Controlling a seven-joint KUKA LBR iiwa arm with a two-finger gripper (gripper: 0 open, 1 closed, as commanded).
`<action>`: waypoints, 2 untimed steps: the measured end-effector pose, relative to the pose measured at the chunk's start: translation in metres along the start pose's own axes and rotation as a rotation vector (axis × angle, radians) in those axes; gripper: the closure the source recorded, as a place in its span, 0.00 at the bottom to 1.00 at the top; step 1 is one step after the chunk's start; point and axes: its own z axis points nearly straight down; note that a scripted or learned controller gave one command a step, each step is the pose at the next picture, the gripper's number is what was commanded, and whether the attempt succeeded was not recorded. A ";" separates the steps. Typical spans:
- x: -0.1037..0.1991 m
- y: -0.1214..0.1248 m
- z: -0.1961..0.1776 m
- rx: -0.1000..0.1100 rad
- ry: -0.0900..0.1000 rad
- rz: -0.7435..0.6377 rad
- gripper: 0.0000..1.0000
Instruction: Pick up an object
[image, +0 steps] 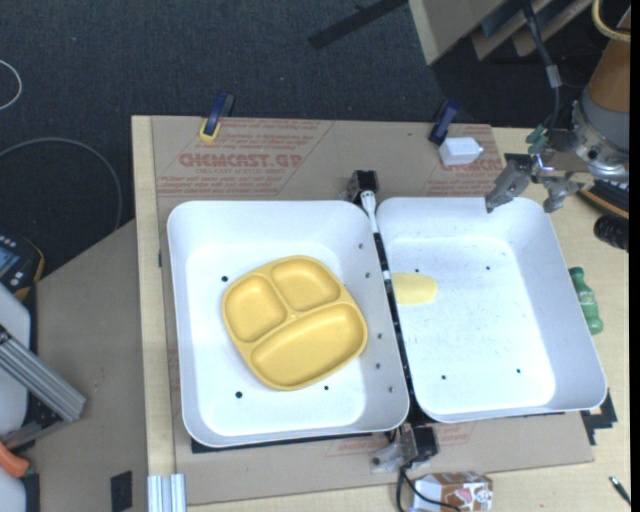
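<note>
A yellow divided plate (294, 321) with three compartments lies in the left white bin (190, 250). A small pale yellow piece (414, 289) rests in the right white bin (540, 300), close to its left wall. My gripper (526, 196) hangs over the far right corner of the right bin, well away from both objects. Its two fingers are spread apart and hold nothing.
A white block (460, 151) and a blue clamp (443, 122) sit on the board behind the right bin. Another clamp (214, 117) is at the far left of the board. A green object (585, 300) lies outside the right bin's right wall.
</note>
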 end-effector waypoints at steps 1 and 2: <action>0.029 -0.057 -0.207 -0.016 -0.004 -0.003 0.00; 0.028 -0.056 -0.210 -0.007 -0.004 -0.002 1.00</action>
